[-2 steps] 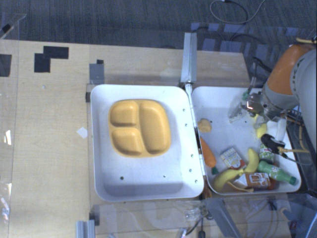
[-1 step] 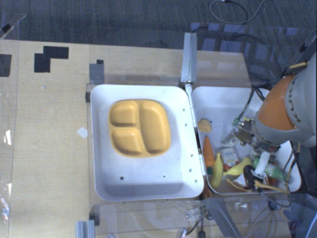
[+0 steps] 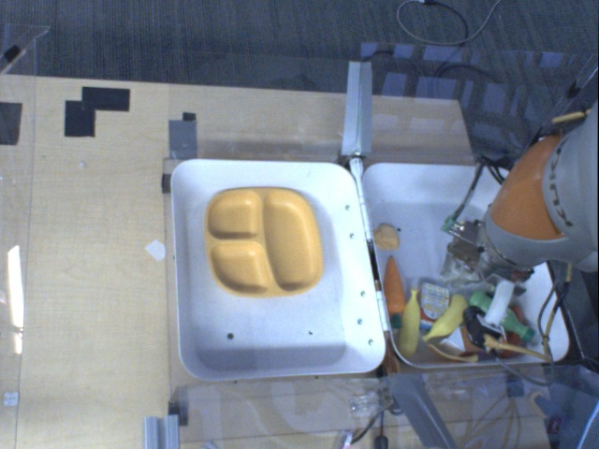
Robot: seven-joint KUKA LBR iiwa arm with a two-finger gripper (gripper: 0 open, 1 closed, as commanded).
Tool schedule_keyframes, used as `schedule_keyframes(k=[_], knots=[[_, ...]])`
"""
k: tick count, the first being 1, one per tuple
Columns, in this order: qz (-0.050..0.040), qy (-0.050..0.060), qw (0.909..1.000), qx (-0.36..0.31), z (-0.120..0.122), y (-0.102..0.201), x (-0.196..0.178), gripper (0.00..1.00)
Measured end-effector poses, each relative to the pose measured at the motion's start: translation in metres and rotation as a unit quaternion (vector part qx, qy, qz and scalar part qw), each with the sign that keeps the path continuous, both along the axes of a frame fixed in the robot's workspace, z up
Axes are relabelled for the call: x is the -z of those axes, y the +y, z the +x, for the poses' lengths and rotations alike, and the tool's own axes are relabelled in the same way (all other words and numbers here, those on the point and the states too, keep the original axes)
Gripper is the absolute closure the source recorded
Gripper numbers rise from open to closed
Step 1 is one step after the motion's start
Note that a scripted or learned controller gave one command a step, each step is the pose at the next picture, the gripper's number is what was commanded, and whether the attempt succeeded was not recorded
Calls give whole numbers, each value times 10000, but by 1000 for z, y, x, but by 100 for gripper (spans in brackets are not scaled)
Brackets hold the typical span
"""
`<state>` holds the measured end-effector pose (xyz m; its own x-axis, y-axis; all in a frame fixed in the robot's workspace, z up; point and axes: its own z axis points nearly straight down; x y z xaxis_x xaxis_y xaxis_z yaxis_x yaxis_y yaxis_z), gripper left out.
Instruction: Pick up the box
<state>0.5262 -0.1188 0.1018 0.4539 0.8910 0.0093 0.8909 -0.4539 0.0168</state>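
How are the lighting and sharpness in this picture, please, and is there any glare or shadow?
In the camera view the light is even and soft; a white glare streak lies on the bench at far left; a faint shadow darkens the left bin floor near its front edge; the clutter in the right bin under the arm looks slightly blurred.

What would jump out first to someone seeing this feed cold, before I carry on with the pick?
The yellow divided tray stands out most, lying alone in the left bin. Next is the arm's orange band, reaching in from the right over the right bin. Below it, a jumble of small items crowds that bin's near end, including a carrot and a banana.
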Motion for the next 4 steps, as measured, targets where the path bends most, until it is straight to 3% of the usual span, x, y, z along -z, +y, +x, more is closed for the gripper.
schedule_keyframes(k=[1, 2, 3, 4], knots=[[0, 1, 10000, 3, 0, 0, 0, 0], [-13, 42, 9998, -189, 82, 16, 13, 0], [-21, 29, 9962, -876, 28, 9, 12, 0], [-32, 17, 9939, -1101, -26, -3, 12, 0]])
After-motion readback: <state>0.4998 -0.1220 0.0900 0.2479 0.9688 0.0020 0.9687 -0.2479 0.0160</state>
